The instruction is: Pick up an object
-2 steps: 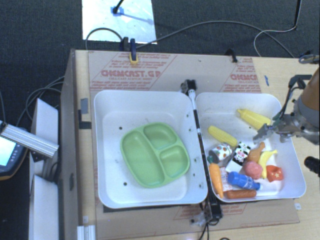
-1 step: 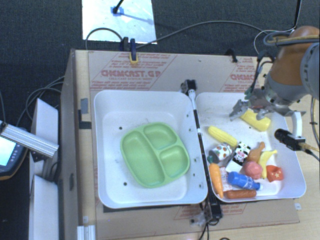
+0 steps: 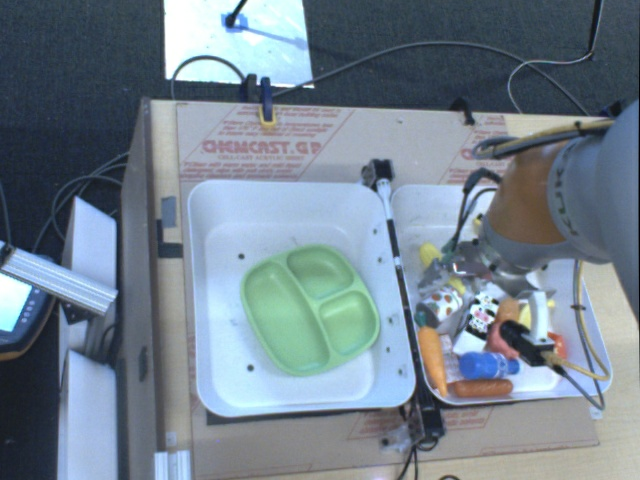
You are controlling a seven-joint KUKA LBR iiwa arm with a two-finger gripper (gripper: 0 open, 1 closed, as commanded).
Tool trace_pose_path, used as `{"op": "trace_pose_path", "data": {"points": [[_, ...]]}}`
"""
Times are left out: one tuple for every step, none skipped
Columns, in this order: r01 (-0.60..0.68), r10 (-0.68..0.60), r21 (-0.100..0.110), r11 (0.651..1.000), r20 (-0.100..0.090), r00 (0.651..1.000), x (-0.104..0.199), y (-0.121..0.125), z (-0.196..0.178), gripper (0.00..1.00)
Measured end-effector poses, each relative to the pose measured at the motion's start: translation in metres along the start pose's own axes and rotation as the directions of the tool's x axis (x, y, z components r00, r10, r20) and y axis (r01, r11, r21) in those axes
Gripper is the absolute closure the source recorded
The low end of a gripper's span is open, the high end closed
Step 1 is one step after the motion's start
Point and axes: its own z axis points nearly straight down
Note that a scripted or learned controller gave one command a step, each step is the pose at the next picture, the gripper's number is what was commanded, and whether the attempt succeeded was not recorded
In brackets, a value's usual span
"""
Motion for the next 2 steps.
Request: {"op": "trace_pose_path", "data": {"points": [[0.0, 0.0, -0.002, 1.0, 0.0, 1.0, -0.001, 0.001, -0.011, 1.0], [0.003, -0.003, -0.003, 1.0, 0.0, 1.0, 0.061, 0.023, -0.101, 1.0]]}}
